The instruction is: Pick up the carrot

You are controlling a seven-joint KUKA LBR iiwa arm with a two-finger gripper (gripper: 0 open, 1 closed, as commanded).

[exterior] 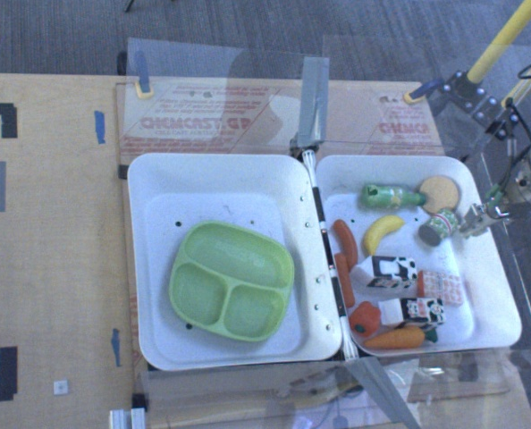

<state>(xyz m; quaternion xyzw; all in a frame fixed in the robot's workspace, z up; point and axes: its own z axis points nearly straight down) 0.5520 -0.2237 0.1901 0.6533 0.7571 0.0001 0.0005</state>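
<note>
Step in hand: judged as the very start, the approach. The carrot lies untouched in its bin, with nothing above it.

Carrot: bottom edge of the right bin, lower right of the frame, lying flat and lengthwise left to right, green top toward the right. It sits against the bin's near wall.

Neighbours: a red tomato-like piece touches the carrot's left end; a small cow-print carton stands just above it; a larger milk carton lies a little higher. Two sausages run along the bin's left wall. A banana, a green bottle, a tan cookie-like round and a small can sit in the upper part, well apart from the carrot.

Left bin: holds a green divided plate, no part in this task.

End effector: a metal piece at the right bin's upper right edge may be it, near the can; too small and cluttered to tell whether the fingers are apart or together, and nothing is seen between them.

Next move calls for: travel toward the lower part of the frame, over the carrot's middle, fingers set across its short width, then a straight descent.

Risk: the near wall and the small carton leave little room on either side; a finger could land on the carton or the rim.
</note>
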